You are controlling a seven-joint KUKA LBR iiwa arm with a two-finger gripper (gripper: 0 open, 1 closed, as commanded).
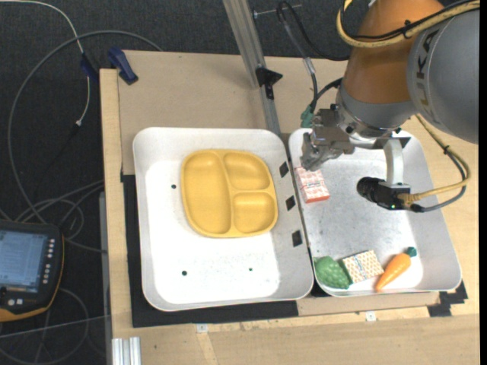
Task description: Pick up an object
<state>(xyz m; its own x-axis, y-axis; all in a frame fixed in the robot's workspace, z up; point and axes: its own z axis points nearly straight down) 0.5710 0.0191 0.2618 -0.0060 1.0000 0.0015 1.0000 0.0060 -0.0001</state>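
Note:
A yellow three-compartment plate [228,192] lies in the left bin [152,204]. In the right bin [437,242] a small red-and-white packet [312,185] rests near the left wall. Along that bin's front edge sit a green lump [332,271], a patterned cracker-like block [361,266] and an orange toy carrot [393,271]. My gripper [313,157] hangs over the right bin's far left corner, just above the red-and-white packet. Nothing is visibly held.
A metal pole [247,44] rises behind the bins. Cables trail on the dark floor at the left, beside a handheld screen unit [27,265]. A black sensor [380,191] on a cable hangs over the right bin.

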